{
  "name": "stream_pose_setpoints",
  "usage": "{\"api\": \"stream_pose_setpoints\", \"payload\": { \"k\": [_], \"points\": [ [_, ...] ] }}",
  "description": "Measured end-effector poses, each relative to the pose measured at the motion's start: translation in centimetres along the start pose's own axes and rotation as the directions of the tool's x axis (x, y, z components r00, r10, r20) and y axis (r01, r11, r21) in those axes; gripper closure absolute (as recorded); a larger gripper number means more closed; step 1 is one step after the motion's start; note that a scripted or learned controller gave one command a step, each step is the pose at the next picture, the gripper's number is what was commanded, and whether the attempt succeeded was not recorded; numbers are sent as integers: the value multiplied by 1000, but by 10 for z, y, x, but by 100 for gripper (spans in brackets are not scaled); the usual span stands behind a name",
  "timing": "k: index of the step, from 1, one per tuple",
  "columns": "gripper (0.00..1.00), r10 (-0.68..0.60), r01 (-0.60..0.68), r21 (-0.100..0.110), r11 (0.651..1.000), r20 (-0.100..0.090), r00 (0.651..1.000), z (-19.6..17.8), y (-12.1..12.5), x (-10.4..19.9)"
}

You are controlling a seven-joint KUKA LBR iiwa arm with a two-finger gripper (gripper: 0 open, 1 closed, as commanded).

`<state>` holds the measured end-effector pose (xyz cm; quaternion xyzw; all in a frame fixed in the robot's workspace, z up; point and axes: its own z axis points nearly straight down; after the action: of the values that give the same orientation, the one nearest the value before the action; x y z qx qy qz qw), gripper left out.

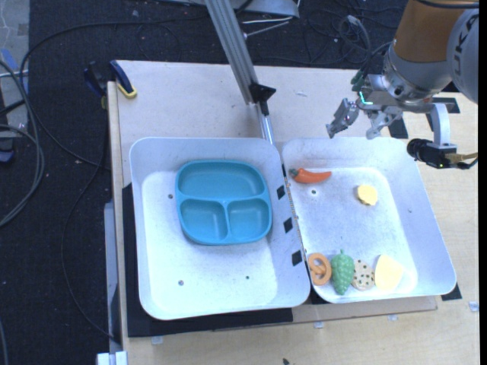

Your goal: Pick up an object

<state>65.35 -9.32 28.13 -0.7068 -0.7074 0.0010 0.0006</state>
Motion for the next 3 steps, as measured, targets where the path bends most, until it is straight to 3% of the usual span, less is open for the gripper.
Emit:
{"api": "stream_pose_setpoints", "payload": {
  "k": [1,3],
  "points": [
    [0,0,0,-2,1000,0,1000,-1,0,0],
    [0,2,-2,2,1000,0,1000,121,-3,-8]
  ]
}}
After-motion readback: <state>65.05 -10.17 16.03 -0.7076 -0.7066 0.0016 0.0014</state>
